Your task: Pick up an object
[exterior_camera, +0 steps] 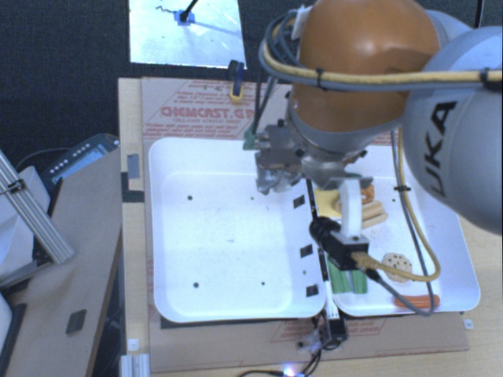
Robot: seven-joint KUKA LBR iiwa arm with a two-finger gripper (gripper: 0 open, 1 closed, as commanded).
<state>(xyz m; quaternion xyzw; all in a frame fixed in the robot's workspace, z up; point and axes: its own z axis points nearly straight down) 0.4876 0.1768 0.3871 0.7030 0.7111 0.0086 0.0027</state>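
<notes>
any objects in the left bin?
No. The left bin shows bare white floor, while the cookie, green block and orange item lie in the right bin.

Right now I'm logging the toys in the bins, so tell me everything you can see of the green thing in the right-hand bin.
The green object looks like a flat, ribbed plastic piece, dark green, lying near the right bin's front left corner, beside the divider. A black cable fitting on the arm overlaps its upper end, so its full shape is hidden. A speckled cookie-like toy lies to its right, apart.
</notes>
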